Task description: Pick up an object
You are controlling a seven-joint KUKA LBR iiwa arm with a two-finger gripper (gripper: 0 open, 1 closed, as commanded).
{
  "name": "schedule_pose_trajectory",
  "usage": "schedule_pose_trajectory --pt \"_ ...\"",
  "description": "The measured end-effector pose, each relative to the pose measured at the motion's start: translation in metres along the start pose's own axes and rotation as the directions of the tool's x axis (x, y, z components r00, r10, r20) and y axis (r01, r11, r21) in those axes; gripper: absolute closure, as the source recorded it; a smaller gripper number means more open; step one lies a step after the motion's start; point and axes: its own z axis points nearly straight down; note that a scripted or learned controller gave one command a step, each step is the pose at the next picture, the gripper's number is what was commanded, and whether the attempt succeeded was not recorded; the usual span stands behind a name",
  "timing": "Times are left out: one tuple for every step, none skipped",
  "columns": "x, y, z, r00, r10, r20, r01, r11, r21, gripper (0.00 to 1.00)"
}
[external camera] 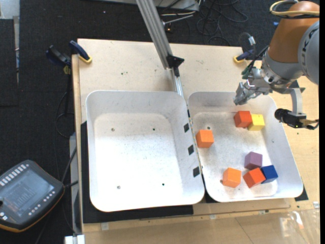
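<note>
The likeliest thing for picking is the red-orange cube (pixel 242 119) in the right bin (pixel 284 151), lying toward that bin's 1 o'clock corner. A yellow cube (pixel 257 122) touches it on its 3 o'clock side. The gripper (pixel 244 94) hangs just at the red-orange cube's 12 o'clock, close above it, with nothing seen between its tips; whether the claw stands apart or together I cannot tell, since the metal parts blur into one grey mass from this angle.

At the red-orange cube's 8 o'clock, near the bin's left wall, sits an orange cube (pixel 204 138), alone. Toward the bin's 5 o'clock corner is a cluster: a purple cube (pixel 253 160), and just at its 6 o'clock a second red-orange cube (pixel 254 177) touching a blue cube (pixel 269 173) on its right. A further orange cube (pixel 231 177) lies just at 9 o'clock of that cluster.

The left bin (pixel 101 111) lies beside the right one, their rims meeting along the middle. The arm (pixel 292 39), grey with its orange band, comes in from 2 o'clock of the bench (pixel 127 60). Two blue-and-yellow clamps grip the bench's far edge, one (pixel 78 51) at 11 o'clock and one (pixel 245 55) at 1 o'clock. A grey handheld controller (pixel 25 194) rests on the floor at 8 o'clock
</note>
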Motion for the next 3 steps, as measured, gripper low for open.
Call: schedule_pose_trajectory --pt "0.000 0.002 -0.041 1.000 0.000 -0.001 0.000 1.000 0.003 1.00" --pt "0.047 -0.014 -0.050 1.000 -0.004 -0.004 0.004 1.000 0.009 1.00" --pt "0.092 -0.025 -0.042 1.000 -0.004 -0.004 0.004 1.000 0.012 1.00"
